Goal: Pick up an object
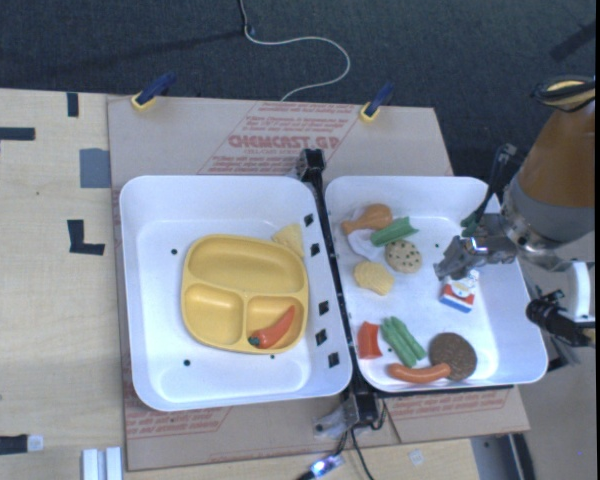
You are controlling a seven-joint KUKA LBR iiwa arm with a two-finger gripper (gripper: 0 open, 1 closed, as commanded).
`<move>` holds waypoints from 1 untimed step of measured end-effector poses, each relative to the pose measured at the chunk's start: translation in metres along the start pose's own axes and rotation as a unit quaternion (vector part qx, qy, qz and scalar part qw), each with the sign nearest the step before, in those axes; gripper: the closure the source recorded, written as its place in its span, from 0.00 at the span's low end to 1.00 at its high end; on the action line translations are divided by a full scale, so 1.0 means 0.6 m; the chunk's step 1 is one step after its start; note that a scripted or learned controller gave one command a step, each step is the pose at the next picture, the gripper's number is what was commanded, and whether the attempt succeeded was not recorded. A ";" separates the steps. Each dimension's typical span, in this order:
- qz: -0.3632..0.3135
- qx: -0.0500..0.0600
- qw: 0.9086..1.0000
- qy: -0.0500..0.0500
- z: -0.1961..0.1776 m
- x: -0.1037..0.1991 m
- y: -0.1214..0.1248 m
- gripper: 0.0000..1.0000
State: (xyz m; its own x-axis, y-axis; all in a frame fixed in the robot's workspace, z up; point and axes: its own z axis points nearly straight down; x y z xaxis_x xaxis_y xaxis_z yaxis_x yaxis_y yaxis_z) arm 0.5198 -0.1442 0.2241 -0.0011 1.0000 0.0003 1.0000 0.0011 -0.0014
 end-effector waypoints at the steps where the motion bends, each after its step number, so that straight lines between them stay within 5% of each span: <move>1: -0.002 -0.001 1.000 0.000 -0.011 0.053 0.066 1.00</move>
State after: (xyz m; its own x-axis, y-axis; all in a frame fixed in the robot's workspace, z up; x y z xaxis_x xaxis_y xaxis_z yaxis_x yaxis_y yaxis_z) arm 0.5591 -0.1125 0.2309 -0.0052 1.0000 0.0010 1.0000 0.0052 0.0003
